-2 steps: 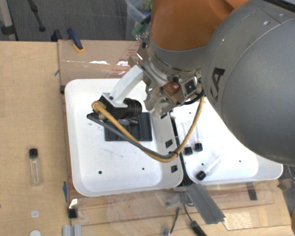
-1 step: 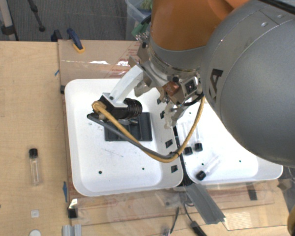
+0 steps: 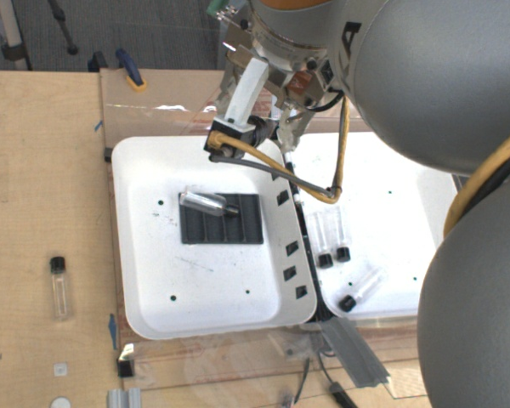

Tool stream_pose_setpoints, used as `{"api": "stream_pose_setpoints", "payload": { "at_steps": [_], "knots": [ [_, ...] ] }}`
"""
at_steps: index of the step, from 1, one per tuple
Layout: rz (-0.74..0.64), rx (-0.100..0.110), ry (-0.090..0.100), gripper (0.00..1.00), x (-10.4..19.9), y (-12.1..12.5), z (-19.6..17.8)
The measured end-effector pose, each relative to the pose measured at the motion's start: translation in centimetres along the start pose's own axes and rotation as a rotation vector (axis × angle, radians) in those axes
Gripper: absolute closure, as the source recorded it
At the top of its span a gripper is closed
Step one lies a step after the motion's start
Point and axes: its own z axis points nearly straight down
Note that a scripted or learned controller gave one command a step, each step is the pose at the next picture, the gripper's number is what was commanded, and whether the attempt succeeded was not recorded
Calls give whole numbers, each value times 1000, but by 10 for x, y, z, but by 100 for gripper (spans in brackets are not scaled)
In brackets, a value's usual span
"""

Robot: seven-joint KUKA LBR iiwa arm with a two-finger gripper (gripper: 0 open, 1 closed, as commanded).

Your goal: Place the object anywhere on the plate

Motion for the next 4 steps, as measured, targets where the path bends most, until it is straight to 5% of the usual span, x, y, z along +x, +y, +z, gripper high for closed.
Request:
{"api": "stream_pose_setpoints", "payload": {
  "at_steps": [1,2,3,4],
  "knots": [
    [97,2,-2,0,-43,-66,101],
    [525,-2,4,0,15,9,86],
    [557,-1,1,0,-30,-46,181],
    [709,0,-1,0,-54,-73,279]
  ]
}}
